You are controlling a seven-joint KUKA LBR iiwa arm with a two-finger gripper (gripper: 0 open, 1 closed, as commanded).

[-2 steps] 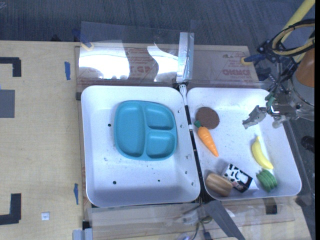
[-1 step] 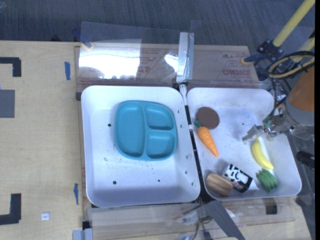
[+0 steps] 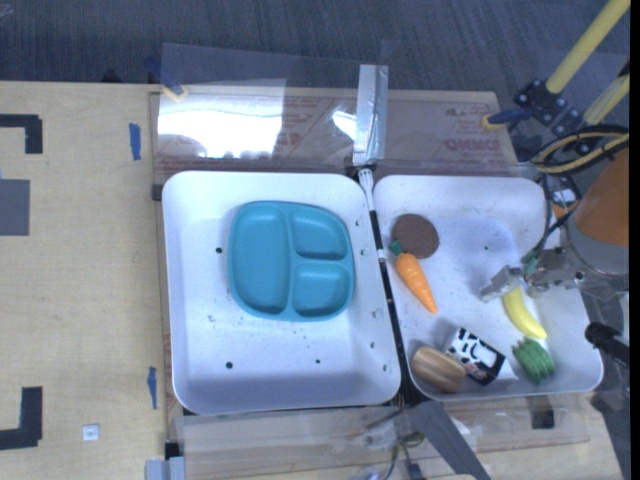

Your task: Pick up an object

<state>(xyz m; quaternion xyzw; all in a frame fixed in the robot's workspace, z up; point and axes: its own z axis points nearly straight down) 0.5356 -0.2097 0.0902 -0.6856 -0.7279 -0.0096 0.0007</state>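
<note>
On the pale wooden worktop point(image 3: 80, 268), the left white bin point(image 3: 190, 358) holds a blue divided plastic plate point(image 3: 291, 259). In the right white bin point(image 3: 470, 208), near its right edge, the claw point(image 3: 512, 280) hovers with fingers spread wide, gripping nothing, just above a yellow toy banana point(image 3: 524, 313).

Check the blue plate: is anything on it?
Empty. All three compartments of the blue plate show bare blue, in the left bin.

Yellow banana point(image 3: 523, 314) flat in right bin point(image 3: 460, 193), beside green toy point(image 3: 533, 359).
</note>
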